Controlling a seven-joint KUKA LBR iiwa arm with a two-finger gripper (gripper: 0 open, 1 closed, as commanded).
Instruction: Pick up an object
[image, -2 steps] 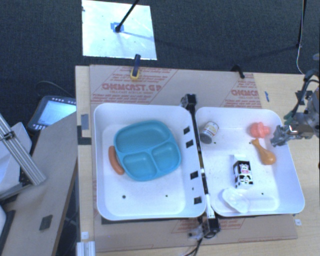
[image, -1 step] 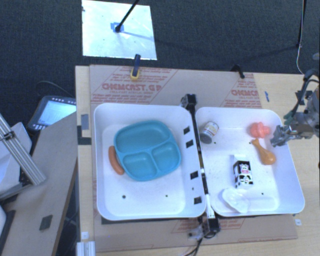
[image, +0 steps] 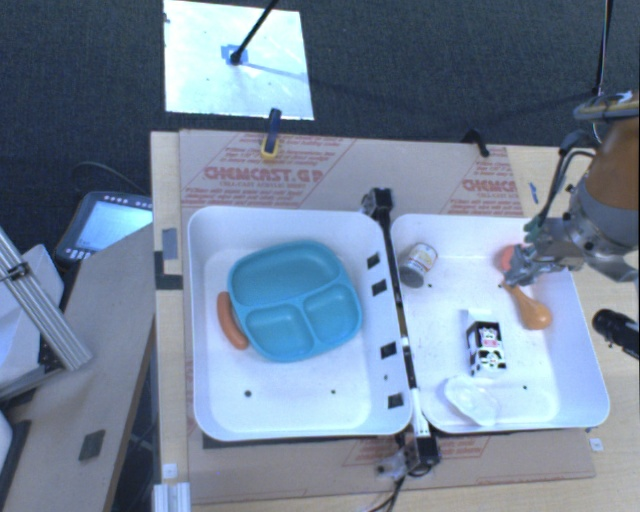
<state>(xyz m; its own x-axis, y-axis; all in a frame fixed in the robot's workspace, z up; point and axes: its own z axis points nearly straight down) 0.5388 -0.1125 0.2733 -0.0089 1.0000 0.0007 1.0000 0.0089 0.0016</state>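
In the right bin (image: 580, 400) lie a small silver can (image: 418, 262), a black-and-white carton (image: 486, 347), a crumpled clear wrapper (image: 472, 400) and an orange pear-shaped toy (image: 534, 310). My gripper (image: 522, 268) hangs low over the bin's upper right part, just above the narrow end of the orange toy. A red-orange bit (image: 507, 258) shows at the gripper's left side; whether it is touching or held is hidden by the gripper body.
The left bin (image: 210, 400) holds a blue compartment plate (image: 295, 312) and an orange sausage (image: 232, 320) beside it. A black divider (image: 395, 320) runs between the bins. The grey arm (image: 610, 200) enters from the right.
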